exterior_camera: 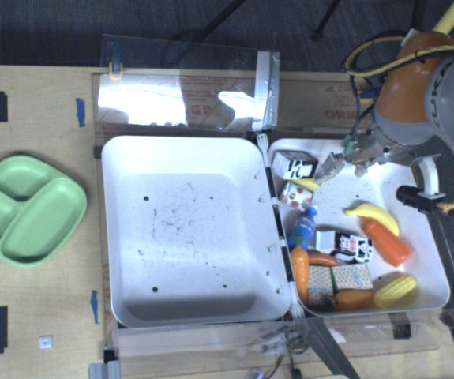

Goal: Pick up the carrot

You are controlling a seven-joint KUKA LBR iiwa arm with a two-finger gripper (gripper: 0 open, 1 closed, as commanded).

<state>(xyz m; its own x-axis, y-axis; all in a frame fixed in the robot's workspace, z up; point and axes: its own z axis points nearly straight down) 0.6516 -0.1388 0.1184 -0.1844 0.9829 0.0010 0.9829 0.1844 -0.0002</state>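
Orange tapered plastic carrot [299, 268], as best I can judge it, lies in the right-hand shallow white bin [436, 287], pressed along that bin's 9 o'clock wall, toward the 7 o'clock corner. Its long axis runs 12 to 6 o'clock, parallel to the wall.

- The grey arm with orange band [407, 93] enters from 1 o'clock. Its hand [339, 163] hangs over the far end of the same bin, near the 12 o'clock rim.
- Whether the hand is spread or pressed together I cannot tell; it is blurred and small. Nothing visibly sits in it.
- From the hand, the carrot lies at about 7 o'clock, well apart, with clutter between.
- A blue-capped small bottle [302, 227] sits just beyond the carrot's 12 o'clock end. A tan woven-looking flat packet [339, 279] lies against its 3 o'clock side.
- Look-alikes: a red-orange stubby rounded piece [386, 242] at the bin's 3 o'clock side, and a second orange piece [354, 297] near the 6 o'clock rim. A yellow banana [373, 214] lies between hand and stubby piece.

Judgement: the grasp turns on closing across the carrot's short 9-to-3 axis. The wall on one side and the packet on the other leave little room.
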